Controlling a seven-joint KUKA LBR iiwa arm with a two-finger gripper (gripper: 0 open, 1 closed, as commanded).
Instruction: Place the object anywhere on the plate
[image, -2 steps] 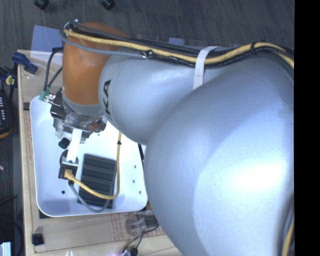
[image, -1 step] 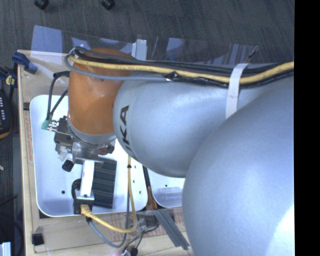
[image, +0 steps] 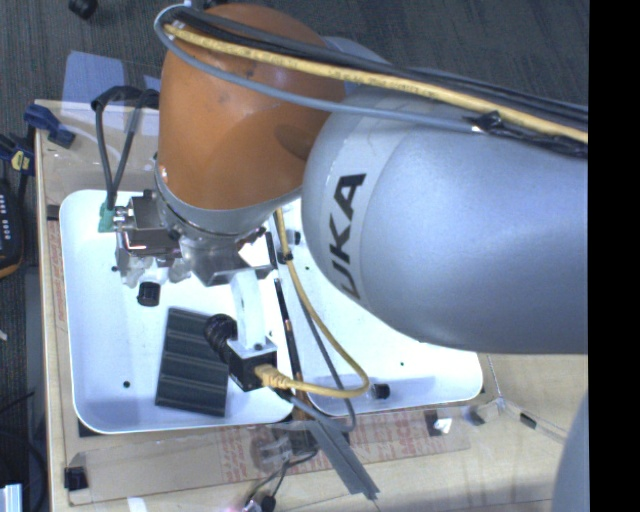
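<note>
arm: big grey KUKA arm (image: 440, 230) comes in from the view's right and covers most of the bench; its orange band (image: 230, 110) sits right over the far side of the bins

gripper: the gripper (image: 150, 258) hangs over the far-left part of the bin on the view's left, with its metal body pointing down into it. Honestly can't tell from this angle whether it's open or closed, and nothing I can see is gripped in it

task's thing: the ribbed dark slab (image: 195, 362) lies flat on the floor of the left-hand bin (image: 100, 340), towards the near edge and tilted a bit off square with the bin walls

slab vs gripper: the slab is nearer the camera than the gripper and slightly to the view's right of it. They're near each other but apart, with bare white floor between them

small black bit: a little black piece (image: 148, 294) sits just under the gripper, between it and the slab's far-left corner. Can't say if it touches the gripper; it's clear of the slab

other bin: only a strip of the right-hand bin (image: 430, 378) shows along its near edge, the rest is under the arm

bench: pale wood bench (image: 520, 440) around the bins, with a blue clamp (image: 45, 122) at its far-left corner
</note>
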